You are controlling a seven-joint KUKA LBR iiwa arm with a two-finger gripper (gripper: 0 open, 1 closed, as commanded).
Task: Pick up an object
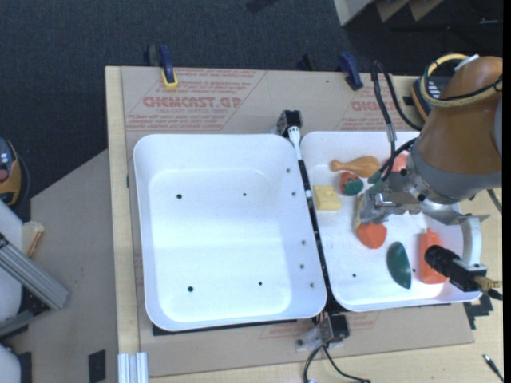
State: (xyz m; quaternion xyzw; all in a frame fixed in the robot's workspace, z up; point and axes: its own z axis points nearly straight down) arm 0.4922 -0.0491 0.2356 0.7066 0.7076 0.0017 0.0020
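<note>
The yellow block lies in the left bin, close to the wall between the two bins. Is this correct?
Not quite. The yellow block lies in the right bin, not the left one. The rest holds: it is close to the wall between the two bins. The camera view shows this.

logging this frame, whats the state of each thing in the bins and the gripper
gripper: low in the right bin, right above the orange-red piece, fingers unclear
orange-red piece: lying on the bin floor
yellow block: lying flat near the divider
drumstick toy: on its side
dark green piece: lying flat
right bin: holds all the items
</note>
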